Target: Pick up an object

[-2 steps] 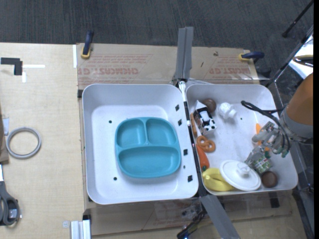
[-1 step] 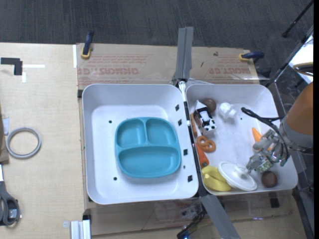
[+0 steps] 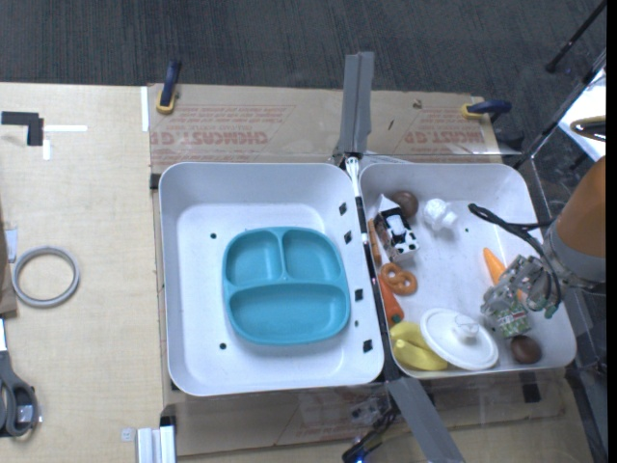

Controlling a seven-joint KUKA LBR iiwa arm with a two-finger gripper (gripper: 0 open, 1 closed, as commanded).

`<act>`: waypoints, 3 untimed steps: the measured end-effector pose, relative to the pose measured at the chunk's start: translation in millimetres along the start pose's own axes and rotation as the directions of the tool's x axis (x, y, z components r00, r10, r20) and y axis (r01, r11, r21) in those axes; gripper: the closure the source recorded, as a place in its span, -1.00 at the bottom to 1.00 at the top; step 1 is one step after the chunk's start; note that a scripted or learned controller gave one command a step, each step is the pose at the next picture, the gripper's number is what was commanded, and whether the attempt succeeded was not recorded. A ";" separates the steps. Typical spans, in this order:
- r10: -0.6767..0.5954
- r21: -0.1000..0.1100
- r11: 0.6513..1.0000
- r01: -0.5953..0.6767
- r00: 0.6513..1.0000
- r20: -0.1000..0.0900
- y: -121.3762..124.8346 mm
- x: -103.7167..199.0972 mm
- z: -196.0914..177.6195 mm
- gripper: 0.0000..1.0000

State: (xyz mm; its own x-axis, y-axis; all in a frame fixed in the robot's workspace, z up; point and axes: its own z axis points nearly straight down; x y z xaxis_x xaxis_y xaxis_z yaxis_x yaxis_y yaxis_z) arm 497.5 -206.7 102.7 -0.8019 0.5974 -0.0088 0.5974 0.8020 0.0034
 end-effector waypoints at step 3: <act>0.088 0.003 0.996 -0.088 0.996 -0.007 44.8 53.1 -56.2 1.00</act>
State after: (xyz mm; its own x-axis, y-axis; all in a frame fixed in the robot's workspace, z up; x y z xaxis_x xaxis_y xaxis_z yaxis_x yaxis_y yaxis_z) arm 481.2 -138.9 158.6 -0.7466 0.6653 -0.0011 0.6653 0.7466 0.0009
